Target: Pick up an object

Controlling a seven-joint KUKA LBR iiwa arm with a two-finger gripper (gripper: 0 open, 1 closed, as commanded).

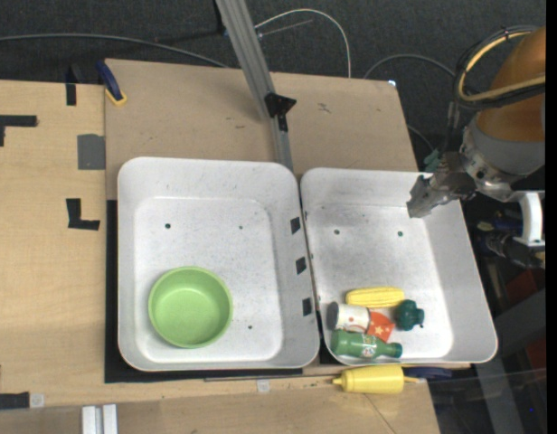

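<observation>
The gripper hangs over the right bin's upper right corner; whether it is parted or together I cannot tell. Clustered at that bin's near edge lie a corn cob, a green bottle, a teal toy and what may be a white-and-orange cup. A green bowl sits in the left bin. A yellow bottle lies on the desk.

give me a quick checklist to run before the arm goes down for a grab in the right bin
1. Gripper over the right bin: ok, at its far right edge.
2. Gripper above a target: not ok, the toys sit at the near edge.
3. Nothing held already: cannot tell, fingers unclear.
4. Target isolated: not ok, yellow corn, teal toy and green bottle are clustered.
5. Yellow bottle reachable in bin: not ok, it lies outside on the bench.
</observation>
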